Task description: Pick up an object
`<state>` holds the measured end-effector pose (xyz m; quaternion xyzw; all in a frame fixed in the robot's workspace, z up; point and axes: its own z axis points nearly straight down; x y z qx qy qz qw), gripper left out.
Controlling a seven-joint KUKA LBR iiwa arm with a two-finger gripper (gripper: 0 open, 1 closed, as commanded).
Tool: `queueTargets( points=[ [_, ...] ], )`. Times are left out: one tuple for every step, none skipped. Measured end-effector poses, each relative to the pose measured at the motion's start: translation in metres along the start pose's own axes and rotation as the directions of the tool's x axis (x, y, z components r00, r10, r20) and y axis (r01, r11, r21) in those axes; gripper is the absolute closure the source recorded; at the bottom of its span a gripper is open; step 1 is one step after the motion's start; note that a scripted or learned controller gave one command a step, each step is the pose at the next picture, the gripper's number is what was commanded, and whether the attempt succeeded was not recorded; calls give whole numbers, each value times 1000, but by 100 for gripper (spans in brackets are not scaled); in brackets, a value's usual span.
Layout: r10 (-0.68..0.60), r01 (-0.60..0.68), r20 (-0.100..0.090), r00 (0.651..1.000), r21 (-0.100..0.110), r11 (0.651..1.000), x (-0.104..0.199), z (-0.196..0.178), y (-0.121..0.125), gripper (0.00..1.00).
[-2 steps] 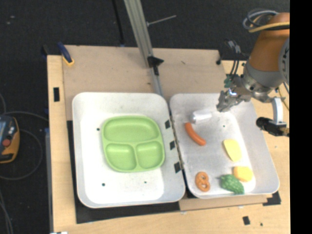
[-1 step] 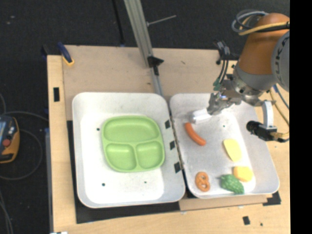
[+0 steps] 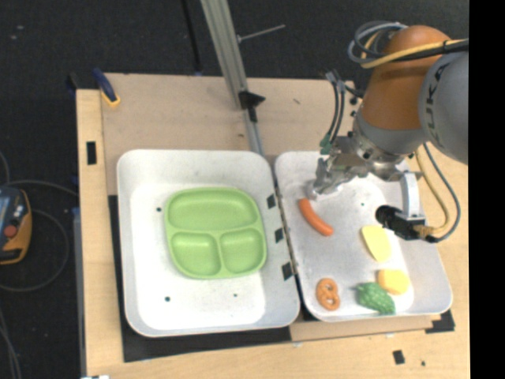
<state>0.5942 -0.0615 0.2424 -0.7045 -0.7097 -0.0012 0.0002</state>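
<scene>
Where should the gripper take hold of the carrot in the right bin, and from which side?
Probably across the middle of the carrot, coming straight down from above. It lies flat and slanted on the right bin floor, long and thin, with bare floor along both long sides. The gripper hangs just above its upper end.

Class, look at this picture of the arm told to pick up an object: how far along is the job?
Done: the claw has been brought over the right bin, just above the upper end of the carrot. In hand: nothing; the carrot lies on the bin floor. Left: grasp and lift something. The pretzel, the broccoli and two yellow pieces also lie untouched, and the green plate sits in the left bin.
</scene>
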Motion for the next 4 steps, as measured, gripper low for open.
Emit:
queueTargets(
  points=[
    [1, -1, 0, 1000, 1, 1000, 54, 8, -24, 100],
    [1, -1, 1, 1000, 1, 1000, 92, 7, -41, 100],
    [2, -2, 1, 1000, 2, 1000, 136, 14, -64, 100],
    [5, -5, 1, 1000, 0, 1000, 134, 14, -63, 0]
  ],
)
